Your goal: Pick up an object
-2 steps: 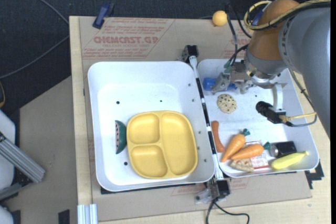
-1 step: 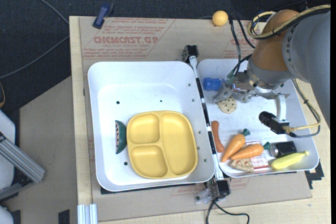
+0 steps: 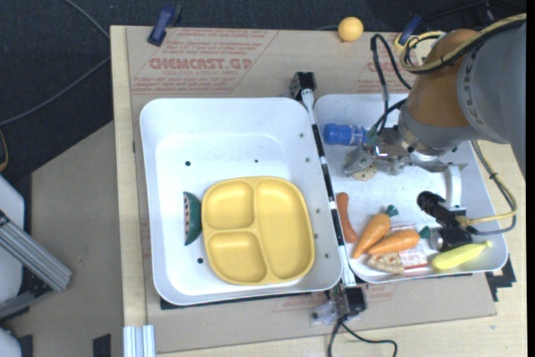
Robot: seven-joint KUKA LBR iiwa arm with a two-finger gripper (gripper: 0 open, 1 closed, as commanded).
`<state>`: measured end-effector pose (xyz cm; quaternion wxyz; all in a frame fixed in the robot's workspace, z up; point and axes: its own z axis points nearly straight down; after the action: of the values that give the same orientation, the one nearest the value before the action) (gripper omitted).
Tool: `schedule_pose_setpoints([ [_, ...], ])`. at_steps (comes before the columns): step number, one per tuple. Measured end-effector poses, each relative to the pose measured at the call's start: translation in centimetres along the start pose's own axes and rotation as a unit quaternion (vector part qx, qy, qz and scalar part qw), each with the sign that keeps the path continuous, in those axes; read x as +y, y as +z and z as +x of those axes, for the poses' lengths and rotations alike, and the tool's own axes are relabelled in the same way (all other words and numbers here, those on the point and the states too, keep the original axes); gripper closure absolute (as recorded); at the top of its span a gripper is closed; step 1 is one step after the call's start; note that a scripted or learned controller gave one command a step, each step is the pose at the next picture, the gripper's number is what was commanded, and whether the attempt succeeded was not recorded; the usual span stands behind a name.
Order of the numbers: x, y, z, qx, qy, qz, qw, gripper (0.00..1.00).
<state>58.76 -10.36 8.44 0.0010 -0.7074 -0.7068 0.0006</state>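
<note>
Divided plate in left bin (melon slice at its left edge). Right bin: bottle behind, carrots, banana in front.

R bin, as viewed:
- Blue bottle, on its side, far-left corner.
- Small brown-grey item just below it; type unclear.
- Red sausage, lying along left wall.
- Two carrots, side by side and touching, green tops to upper R, tips to lower L.
- Pizza slice and red-white packet, flat, at near wall, under the carrots.
- Yellow banana, near-R corner.

L bin:
- Yellow 3-section plate, flat, upright, near side.
- Watermelon slice, touching plate's L edge.
</note>
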Motion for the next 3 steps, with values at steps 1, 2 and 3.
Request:
schedule_pose_setpoints([
  [1, -9.2, 0.0, -4.2, -0.001, 0.0, -0.001, 1.0, 0.0],
  [2, -9.1, -0.9, -4.1, 0.0, 0.0, -0.002, 1.0, 1.0],
  [3, 0.0, -9.9, 0.8, 0.0, -0.002, -0.003, 1.0, 1.0],
])
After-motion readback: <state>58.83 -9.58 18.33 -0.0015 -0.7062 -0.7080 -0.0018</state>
